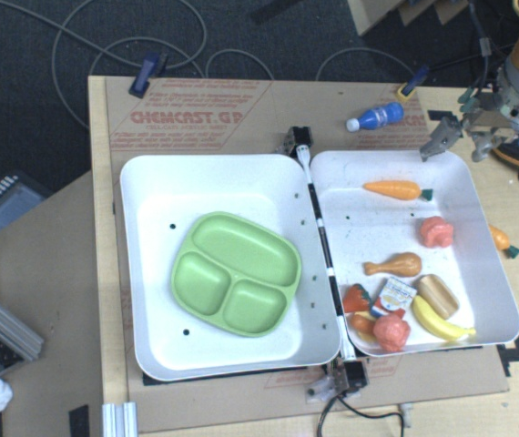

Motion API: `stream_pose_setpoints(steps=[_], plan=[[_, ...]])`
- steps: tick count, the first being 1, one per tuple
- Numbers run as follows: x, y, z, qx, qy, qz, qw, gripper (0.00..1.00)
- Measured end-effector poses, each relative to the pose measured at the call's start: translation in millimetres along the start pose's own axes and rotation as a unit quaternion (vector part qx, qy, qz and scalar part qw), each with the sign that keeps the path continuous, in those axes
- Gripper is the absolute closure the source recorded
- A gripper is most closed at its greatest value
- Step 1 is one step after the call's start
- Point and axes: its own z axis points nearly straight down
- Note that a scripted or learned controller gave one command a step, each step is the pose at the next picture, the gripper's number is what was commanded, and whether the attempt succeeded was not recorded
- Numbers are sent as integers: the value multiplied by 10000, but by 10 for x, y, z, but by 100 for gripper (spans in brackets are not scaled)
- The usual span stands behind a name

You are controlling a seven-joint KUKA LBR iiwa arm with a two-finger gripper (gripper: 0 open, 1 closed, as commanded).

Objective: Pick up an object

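Worktop (196,121) of tan board carries two shallow white plastic bins side by side: left bin (146,198) holds a light green three-compartment plastic tray (234,273), right bin (473,203) holds the pickable toys. Grey arm with metal pincer (464,135) hangs over the right bin's far right corner, prongs look spread apart with nothing between them. Toys in right bin: orange plastic carrot (392,189) near far edge, pink lumpy toy (437,232) mid-right, tan drumstick (394,265) centre, yellow banana (440,320), brown bread roll (436,291) and red items crowded at near edge. Blue-white bottle (377,116) lies on the worktop beyond the bin. Step looks like approach, no grasp yet. Next move likely needs the pincer brought down over an isolated toy, carrot nearest.
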Motion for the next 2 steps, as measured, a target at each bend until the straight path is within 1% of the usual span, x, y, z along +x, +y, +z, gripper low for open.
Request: stream_pose_setpoints(steps=[1, 2], plan=[[-183, -282, 1299, -6, 25, -15, 10000, 0], [61, -630, 1404, 6, 3, -2, 10000, 0]])
